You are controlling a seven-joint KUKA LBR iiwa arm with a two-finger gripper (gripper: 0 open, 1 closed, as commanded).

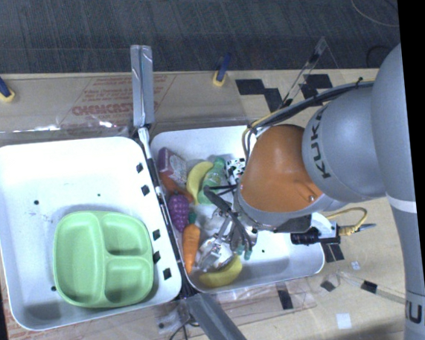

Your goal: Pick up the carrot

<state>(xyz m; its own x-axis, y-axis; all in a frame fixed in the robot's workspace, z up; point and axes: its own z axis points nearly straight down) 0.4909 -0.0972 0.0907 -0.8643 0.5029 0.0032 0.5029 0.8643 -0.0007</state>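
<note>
Camera view: the carrot (pixel 190 244) lies lengthwise at the lower-left edge of the right bin (pixel 304 269), near the centre of the frame, just beside purple grapes (pixel 179 210) above and a banana (pixel 221 274) below. The gripper (pixel 224 248) hangs just right of it; its opening cannot be determined. The carrot is judged a light, rigid, smooth toy. Grasp across the thick middle; neighbouring items crowd access.

From my station I counted two white bins (pixel 8 222), side by side. One green divided plate (pixel 101 258) lay in the left bin. The right bin (pixel 296 266) held one carrot (pixel 191 244), two bananas (pixel 197 178), and one bunch of purple grapes (pixel 179 210). The rest of the heap was too jumbled to count.
</note>
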